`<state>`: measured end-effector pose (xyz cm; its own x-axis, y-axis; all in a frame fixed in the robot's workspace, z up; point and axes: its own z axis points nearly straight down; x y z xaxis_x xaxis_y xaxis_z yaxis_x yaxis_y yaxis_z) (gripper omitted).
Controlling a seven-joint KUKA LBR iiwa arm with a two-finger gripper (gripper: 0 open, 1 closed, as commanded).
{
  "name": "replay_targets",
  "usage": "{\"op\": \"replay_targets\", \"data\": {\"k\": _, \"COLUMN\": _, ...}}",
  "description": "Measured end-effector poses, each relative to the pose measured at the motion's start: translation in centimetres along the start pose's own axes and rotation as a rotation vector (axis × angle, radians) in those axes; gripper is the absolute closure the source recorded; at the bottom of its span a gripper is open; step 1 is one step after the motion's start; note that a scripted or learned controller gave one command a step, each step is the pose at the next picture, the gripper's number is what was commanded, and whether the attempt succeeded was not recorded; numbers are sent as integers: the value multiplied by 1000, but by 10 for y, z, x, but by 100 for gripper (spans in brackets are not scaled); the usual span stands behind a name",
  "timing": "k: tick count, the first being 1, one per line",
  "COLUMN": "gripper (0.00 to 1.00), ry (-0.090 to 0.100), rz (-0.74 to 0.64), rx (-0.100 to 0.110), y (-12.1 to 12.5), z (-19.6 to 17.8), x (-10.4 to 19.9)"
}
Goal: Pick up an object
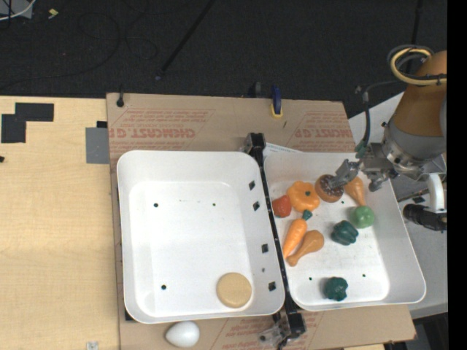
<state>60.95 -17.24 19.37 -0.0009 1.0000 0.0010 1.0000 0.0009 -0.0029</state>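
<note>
A workbench carries two shallow white bins side by side, the left bin [139, 195] nearly bare apart from a round tan disc [234, 289] near its front edge, the right bin [398, 268] scattered with toy vegetables. The grey arm [419, 115] leans in from the right, its gripper [330, 188] low over the back of the right bin — whether the fingers stand open or closed cannot be told from this angle, and nothing is plainly seen between them.

The likeliest target is the orange pumpkin [302, 196], lying just to the left of the gripper tip and almost touching it. A small red tomato [282, 207] sits just beyond the pumpkin, against the divider. Nearer the front lie a carrot [295, 235] and a tan squash [309, 245], both with long axes running diagonally from front-left to back-right. A pale green piece [361, 216] and a dark green pepper [345, 232] sit below the gripper, and a second dark green piece [336, 288] rests alone at the front. A white egg [182, 334] lies outside the bins — on the board in front of the left one.
</note>
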Motion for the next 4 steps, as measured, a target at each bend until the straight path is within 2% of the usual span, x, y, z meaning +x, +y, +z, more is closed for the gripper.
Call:
{"op": "replay_targets", "data": {"k": 1, "gripper": 0, "ry": -2, "rz": 2, "rx": -2, "y": 23, "z": 64, "x": 66}}
{"op": "replay_targets", "data": {"k": 2, "gripper": 0, "ry": -2, "rz": 0, "rx": -12, "y": 38, "z": 102, "x": 21}}
{"op": "replay_targets", "data": {"k": 3, "gripper": 0, "ry": -18, "rz": 1, "rx": -12, "y": 35, "z": 100, "x": 74}}
{"op": "replay_targets", "data": {"k": 4, "gripper": 100, "ry": -8, "rz": 6, "rx": -9, "y": 34, "z": 91, "x": 74}}
